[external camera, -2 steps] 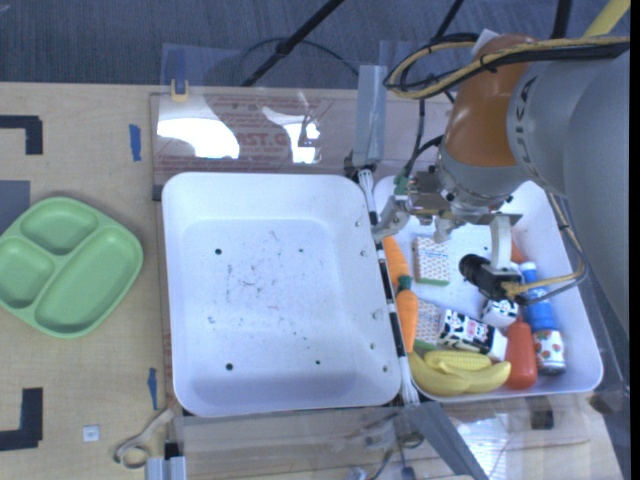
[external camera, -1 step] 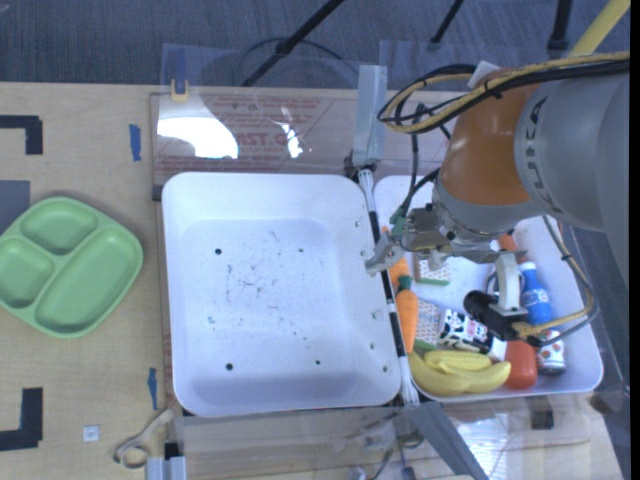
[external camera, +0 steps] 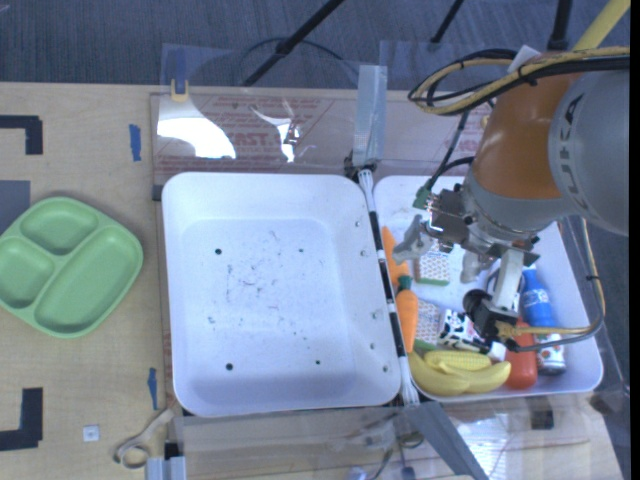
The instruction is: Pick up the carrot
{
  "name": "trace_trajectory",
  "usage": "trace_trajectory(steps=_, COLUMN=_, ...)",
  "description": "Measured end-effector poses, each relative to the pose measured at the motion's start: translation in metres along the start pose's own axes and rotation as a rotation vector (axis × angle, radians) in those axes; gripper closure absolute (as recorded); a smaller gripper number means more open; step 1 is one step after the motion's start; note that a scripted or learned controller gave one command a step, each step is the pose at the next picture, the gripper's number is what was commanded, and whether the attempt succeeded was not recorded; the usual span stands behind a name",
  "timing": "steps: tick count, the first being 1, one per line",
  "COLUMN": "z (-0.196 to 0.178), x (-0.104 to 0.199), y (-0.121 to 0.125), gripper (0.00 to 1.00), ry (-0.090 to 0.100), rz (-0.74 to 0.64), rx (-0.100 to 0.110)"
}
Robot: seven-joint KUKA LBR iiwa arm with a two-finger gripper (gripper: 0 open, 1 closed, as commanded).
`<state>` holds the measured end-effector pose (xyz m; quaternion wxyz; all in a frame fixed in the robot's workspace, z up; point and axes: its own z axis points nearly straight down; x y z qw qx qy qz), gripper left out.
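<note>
Well off to the left of the right-hand shallow white plastic bin point(external camera: 590, 363), a pale green plastic plate with three compartments point(external camera: 65, 263) lies flat on the light wooden tabletop point(external camera: 80, 148). Between that plate and the right-hand bin sits the left-hand shallow white plastic bin point(external camera: 180, 198). Its right wall presses against the right-hand bin's left wall, and its floor is marked with faint scuffs and a few dark specks.

Inside the right-hand bin, the orange carrot with a green stub at its top point(external camera: 407, 313) lies lengthwise along the left wall, about halfway down it. Its green end points to the bin's far side. The yellow banana point(external camera: 462, 373) lies across the bin's near-left corner, just beyond the carrot's lower tip. A small card printed with a red and white pattern point(external camera: 435, 266) rests on the bin's floor, right of the carrot's green end. Further right along the near wall, a rounded red-orange object point(external camera: 522, 366) touches the banana's right end. A blue bottle with a white cap point(external camera: 535, 300) lies toward the bin's right wall.

The grey arm with its orange band point(external camera: 540, 138) reaches in over the bin's far-right corner, and the gripper point(external camera: 470, 258) hangs above the middle of the bin, right of the carrot and apart from it. From here I cannot tell whether the jaws are open or closed.
</note>
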<state>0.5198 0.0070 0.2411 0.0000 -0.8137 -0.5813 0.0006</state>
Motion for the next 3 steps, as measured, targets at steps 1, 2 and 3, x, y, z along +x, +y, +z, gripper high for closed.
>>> trace_trajectory(steps=1, z=0.058, x=-0.003, y=-0.043, gripper=0.00, ry=0.000, rz=0.120, rx=0.004)
trace_trajectory(steps=2, z=0.028, x=-0.005, y=-0.041, gripper=0.00, ry=0.001, rz=-0.061, rx=-0.002)
trace_trajectory(steps=3, z=0.058, x=-0.018, y=-0.037, gripper=0.00, ry=0.001, rz=-0.095, rx=0.003)
